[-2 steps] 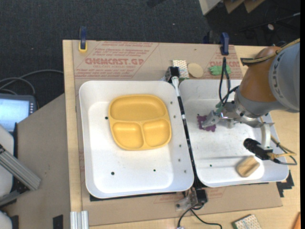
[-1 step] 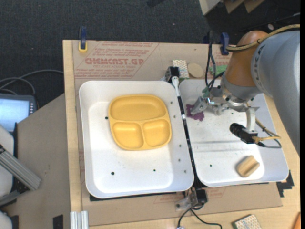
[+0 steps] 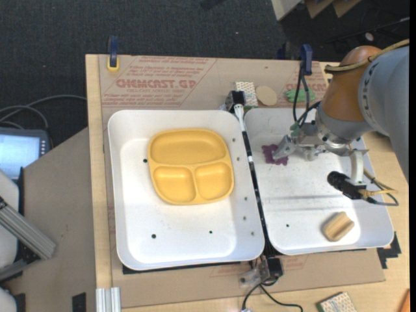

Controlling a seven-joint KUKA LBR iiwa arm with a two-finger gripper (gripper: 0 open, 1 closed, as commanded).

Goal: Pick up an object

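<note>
In the right bin (image 3: 305, 239), a small purple object (image 3: 270, 155) lies near the upper left corner. My gripper (image 3: 285, 150) hangs low over that bin, its tip right at the purple object's right side and touching or nearly touching it. A tan block (image 3: 338, 227) lies near the same bin's front right corner, well apart from the gripper. The grey arm with its orange band (image 3: 354, 77) comes in from the right above the bin.
A yellow divided plate (image 3: 191, 164) lies in the upper middle of the left bin (image 3: 169, 246). Behind the bins, a round tan disc (image 3: 266, 95) and a green item (image 3: 298, 96) sit on the bench.
</note>
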